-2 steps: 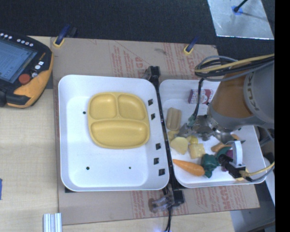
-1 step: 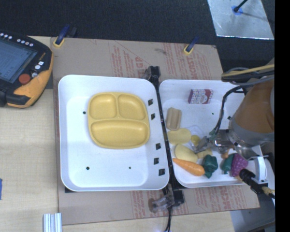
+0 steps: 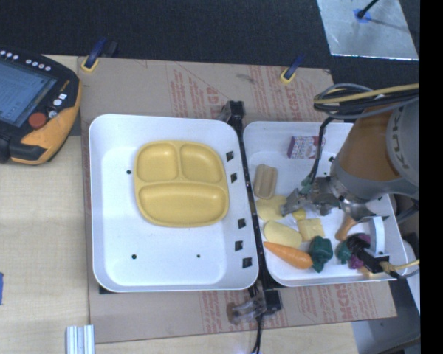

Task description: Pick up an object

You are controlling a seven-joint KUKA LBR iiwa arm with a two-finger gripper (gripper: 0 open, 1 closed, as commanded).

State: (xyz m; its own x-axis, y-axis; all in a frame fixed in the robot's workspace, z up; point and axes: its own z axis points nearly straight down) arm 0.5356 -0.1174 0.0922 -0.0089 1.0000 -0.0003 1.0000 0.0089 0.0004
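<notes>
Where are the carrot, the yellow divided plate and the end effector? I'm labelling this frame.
carrot (image 3: 288, 254): camera view, middle of its orange body.
yellow divided plate (image 3: 181, 183): camera view, ridge between compartments.
end effector (image 3: 299, 204): camera view, between its fingertips.

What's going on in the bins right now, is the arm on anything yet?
The arm has reached in over the right bin, and its gripper is down among the pile of toy food there, just above the pale yellow pieces. Nothing can be made out between the fingers, so no pickup is confirmed. An orange carrot and a dark green piece lie near the bin's front edge. The left bin holds a yellow divided plate.
</notes>
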